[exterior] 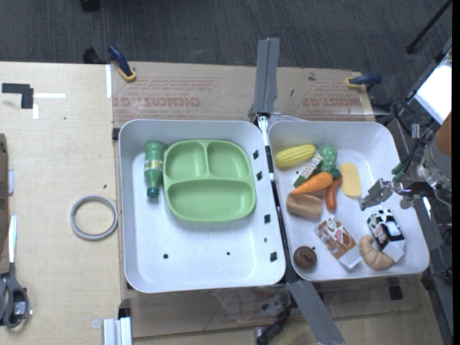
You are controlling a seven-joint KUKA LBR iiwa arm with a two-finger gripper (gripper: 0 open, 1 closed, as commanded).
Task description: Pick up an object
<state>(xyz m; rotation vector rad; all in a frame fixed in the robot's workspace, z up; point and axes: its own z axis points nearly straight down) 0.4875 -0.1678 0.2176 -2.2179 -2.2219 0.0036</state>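
The right bin (374, 131) holds several toy foods. Among them are a yellow corn cob (295, 155), a green broccoli (328, 155), an orange carrot (313, 183), a pale yellow cheese slice (351, 180) and a brown bread roll (305, 205). A printed snack packet (335, 237), a chocolate muffin (305, 257), a croissant (375, 254) and a black-and-white carton (386, 230) lie nearer the front. My gripper (384, 191) hangs over the bin's right side, just above the carton and right of the cheese slice, with nothing seen in it.
The left bin (201, 264) holds a green divided plate (210, 180) and a green bottle (153, 167). On the bench to the left lie a tape ring (93, 216) and scissors (14, 297). A grey bar (267, 74) stands between the bins at the back.
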